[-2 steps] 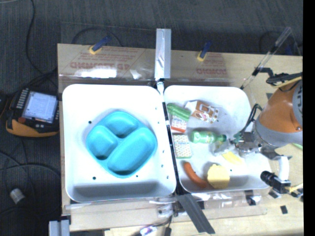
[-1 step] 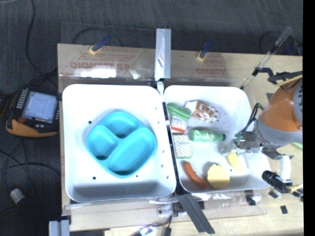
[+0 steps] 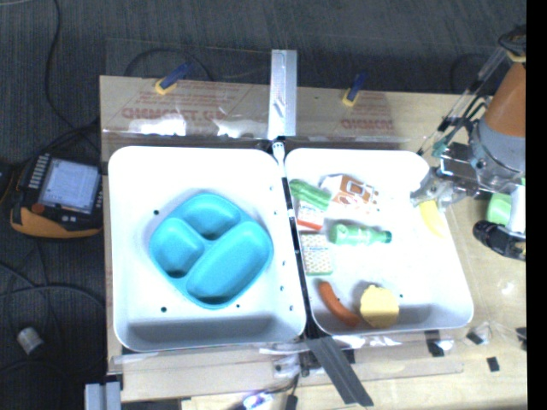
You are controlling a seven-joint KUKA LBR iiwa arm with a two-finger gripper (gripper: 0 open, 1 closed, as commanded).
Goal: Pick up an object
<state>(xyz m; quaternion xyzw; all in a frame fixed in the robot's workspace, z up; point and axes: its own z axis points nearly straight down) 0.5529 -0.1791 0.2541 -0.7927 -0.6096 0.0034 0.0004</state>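
Plastic bins: two shallow white bins (image 3: pixel 256 327), glossy, rounded corners.
Gripper: the gripper (image 3: pixel 436 190) hangs over the right bin's far right corner; its grasp cannot be told.
Progress: nothing seems lifted; the pick is all left, I judge.
Nearest thing: yellow banana (image 3: pixel 430 214), smooth, curved, just under it.
Further left: green bottle (image 3: pixel 359 234), yellow block (image 3: pixel 379 305).
Far left: blue sectioned tray (image 3: pixel 211 248).

Green bottle (image 3: pixel 360 234) lying on side, mid right bin (image 3: pixel 444 272); yellow block (image 3: pixel 379 305) near front.
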